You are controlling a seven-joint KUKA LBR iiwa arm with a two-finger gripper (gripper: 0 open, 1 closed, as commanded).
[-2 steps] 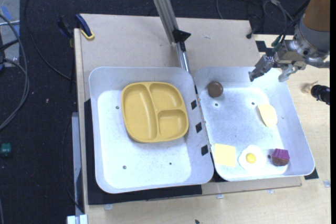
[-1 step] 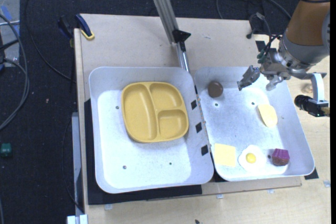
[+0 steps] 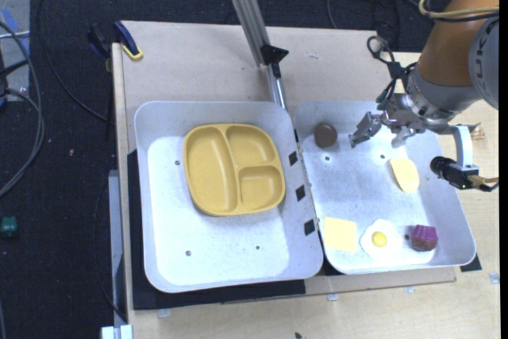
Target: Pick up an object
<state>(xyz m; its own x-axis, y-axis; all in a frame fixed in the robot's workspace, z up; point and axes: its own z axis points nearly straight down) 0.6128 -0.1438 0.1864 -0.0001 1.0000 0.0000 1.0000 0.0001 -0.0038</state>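
Above the right bin's (image 3: 444, 194) far edge hang the jaws (image 3: 381, 131), apart, empty; brown ball (image 3: 325, 135) just beside.

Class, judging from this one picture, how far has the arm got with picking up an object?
Nothing looks lifted: the brown ball, yellow piece, cheese slice, fried egg and purple piece lie in the right bin. The gripper hovers beside the ball. Grasping remains.

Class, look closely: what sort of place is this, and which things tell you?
Probably a robotics lab: a robot arm reaches over two white bins on a bench, toy food such as a fried egg lies inside, and cables trail across the dark floor.
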